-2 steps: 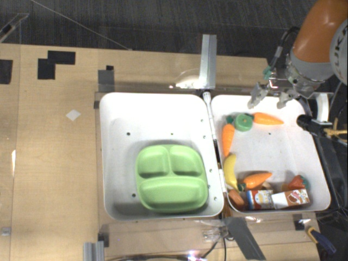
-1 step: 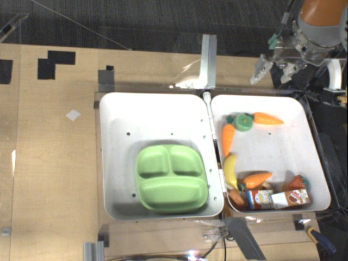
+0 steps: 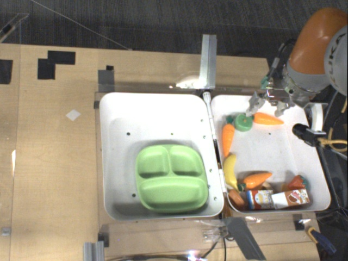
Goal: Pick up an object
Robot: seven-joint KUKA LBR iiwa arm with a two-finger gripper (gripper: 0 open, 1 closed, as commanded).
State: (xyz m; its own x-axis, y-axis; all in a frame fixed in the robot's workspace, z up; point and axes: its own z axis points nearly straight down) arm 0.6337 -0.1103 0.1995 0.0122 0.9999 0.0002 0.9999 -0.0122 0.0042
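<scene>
In the right bin (image 3: 304,162), an orange toy carrot (image 3: 268,119) with a green top (image 3: 243,122) lies near the far wall. My gripper (image 3: 266,109) hangs directly over it, just on its far side. The two fingers (image 3: 253,104) stand apart on either side of the carrot's length, open, with nothing gripped between them. The orange wrist band (image 3: 315,39) and grey arm come in from the upper right.
Along the right bin's left wall lie a second carrot (image 3: 227,138) and a banana (image 3: 230,170). Another carrot (image 3: 255,178), a juice carton (image 3: 278,199) and a red item (image 3: 296,182) crowd the near edge. A green divided plate (image 3: 171,177) sits in the left bin (image 3: 125,124).
</scene>
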